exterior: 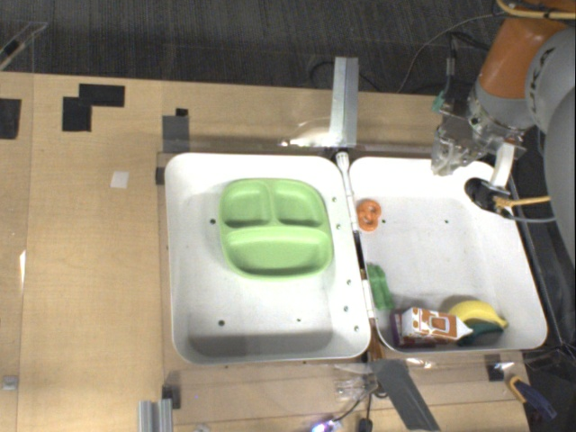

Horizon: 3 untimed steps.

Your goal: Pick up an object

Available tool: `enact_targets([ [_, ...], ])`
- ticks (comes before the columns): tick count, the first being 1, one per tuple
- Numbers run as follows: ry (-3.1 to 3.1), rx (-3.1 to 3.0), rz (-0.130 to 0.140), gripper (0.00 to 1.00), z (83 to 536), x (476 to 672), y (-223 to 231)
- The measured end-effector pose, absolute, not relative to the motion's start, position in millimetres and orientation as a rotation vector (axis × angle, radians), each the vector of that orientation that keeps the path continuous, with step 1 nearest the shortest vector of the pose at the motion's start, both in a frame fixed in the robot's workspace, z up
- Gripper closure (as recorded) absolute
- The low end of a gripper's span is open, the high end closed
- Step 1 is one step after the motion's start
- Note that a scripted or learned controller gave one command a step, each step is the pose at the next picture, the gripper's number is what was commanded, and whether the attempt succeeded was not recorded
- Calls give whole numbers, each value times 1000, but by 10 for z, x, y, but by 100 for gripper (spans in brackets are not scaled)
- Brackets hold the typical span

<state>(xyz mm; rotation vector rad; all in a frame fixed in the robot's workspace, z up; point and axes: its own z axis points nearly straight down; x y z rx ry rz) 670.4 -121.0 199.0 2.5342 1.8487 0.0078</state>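
Hovering my gripper (447, 162) at the right bin's (504, 268) back edge, hold unreadable, I judge no pick begun; next I'd descend toward the banana (477, 312).

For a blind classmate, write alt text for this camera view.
A grey arm's hand hangs over the right bin's far edge. That bin holds an orange piece, a green item, a brown carton and a banana; the left bin holds a green tray.
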Motion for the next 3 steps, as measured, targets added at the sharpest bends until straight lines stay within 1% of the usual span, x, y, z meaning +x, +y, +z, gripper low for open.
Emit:
enact_targets([
  [1, 1766, 2597, 3, 100, 1085, 6696, -842],
  [2, 1765, 2596, 4, 0, 1092, 6699, -844],
  [3, 1815, 2562, 9, 0, 1871, 6699, 88],
])
